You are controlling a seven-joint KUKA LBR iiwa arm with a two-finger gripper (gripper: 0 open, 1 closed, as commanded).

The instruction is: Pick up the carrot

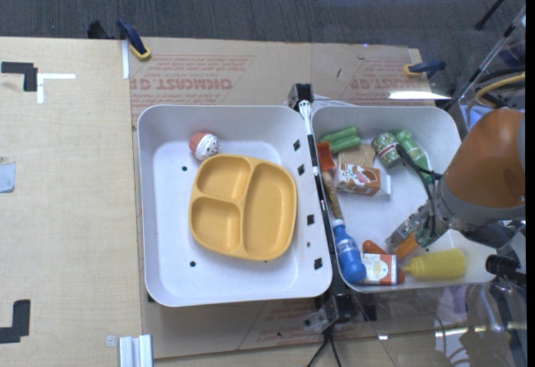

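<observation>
1. The gripper (411,231) is low in the right bin (447,124), reaching in from the right side.
2. The carrot (406,247) lies just below the gripper, touching or nearly so.
3. A squeeze bottle (436,265) lies beside the carrot, below and right of the gripper.
4. A small carton (380,267) sits below and left of the gripper, with a bottle (346,252) further left against the bin wall.
5. A snack packet (359,177) lies above and left of the gripper.
6. A can (385,148) and a cucumber (342,140) lie further above, near the bin's far wall.
7. Well to the gripper's left, the left bin (167,257) holds a divided plate (244,206), with a small ball (204,144) behind it.
</observation>
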